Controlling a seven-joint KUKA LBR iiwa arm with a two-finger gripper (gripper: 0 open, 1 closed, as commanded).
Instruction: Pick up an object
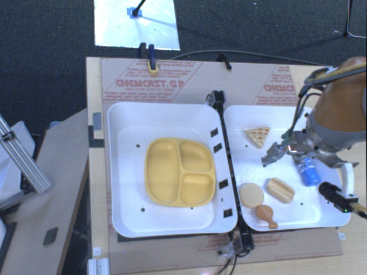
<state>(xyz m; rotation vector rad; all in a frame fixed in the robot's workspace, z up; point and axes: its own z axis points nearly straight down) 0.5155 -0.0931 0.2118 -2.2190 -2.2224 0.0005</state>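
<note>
The arm (338,105) is reaching in from the right, its orange band sitting above the right bin (252,114). The end effector (274,154) is hanging over the middle of that bin, its dark metal tip pointing toward the left. Whether it is open or closed cannot be told from this angle, and nothing is showing between its tips.

The things to pick are all lying in the right bin. A toast wedge (258,135) is lying near the bin's upper left part, just up and left of the end effector and apart from it. A blue bottle (308,172) is lying just to the right of the end effector, partly tucked under the wrist. Below the end effector, a hot dog bun (280,189) is lying on the bin floor at a slant. To its left, a pale round cookie (251,195) is lying flat, and a brown chicken drumstick (266,215) is lying just below the cookie, close to the front wall.

The left bin (123,153) is carrying a yellow divided plate (179,172), which is sitting flat in the middle, with three compartments facing up.

Both bins are resting side by side on a brown board (155,79) printed with red lettering, which is lying on the desk (63,171). A blue and yellow clamp (151,57) is gripping the far edge of the board.
</note>
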